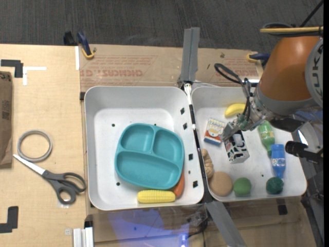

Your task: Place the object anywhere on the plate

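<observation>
I see the gripper (235,129) low in the right bin, right above a black-and-white carton (237,149); I cannot tell its opening or whether it grips. The teal plate (149,157) lies well left.

The bench (46,86) bears two bins (97,107), scissors (54,179) and a tape roll (34,144).

The teal plate (149,157) looks like smooth, faintly glossy plastic, as do both white bins (97,138). The bench (46,102) is matt pale wood with brown cardboard (128,68) behind. The scissors (49,178) show bright metal blades and grey plastic handles.
</observation>
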Controlling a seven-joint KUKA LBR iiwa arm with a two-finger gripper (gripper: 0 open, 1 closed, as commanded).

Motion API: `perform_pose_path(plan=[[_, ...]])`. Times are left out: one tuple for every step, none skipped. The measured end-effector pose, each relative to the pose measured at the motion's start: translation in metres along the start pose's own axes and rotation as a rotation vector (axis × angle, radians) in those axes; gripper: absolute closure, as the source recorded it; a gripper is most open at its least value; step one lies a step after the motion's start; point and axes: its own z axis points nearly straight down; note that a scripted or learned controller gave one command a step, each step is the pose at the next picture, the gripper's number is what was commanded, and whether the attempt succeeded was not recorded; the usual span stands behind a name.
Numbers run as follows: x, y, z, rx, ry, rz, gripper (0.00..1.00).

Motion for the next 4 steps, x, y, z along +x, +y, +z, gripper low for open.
perform_pose_path(plan=[[-0.002, 0.0, -0.009, 0.0, -0.001, 0.001, 1.0], [-0.003, 0.0, -0.017, 0.0, -0.003, 0.002, 1.0], [0.08, 0.036, -0.034, -0.001, 0.003, 0.196, 1.0], [0.079, 0.036, -0.042, 0.002, 0.001, 0.194, 1.0]])
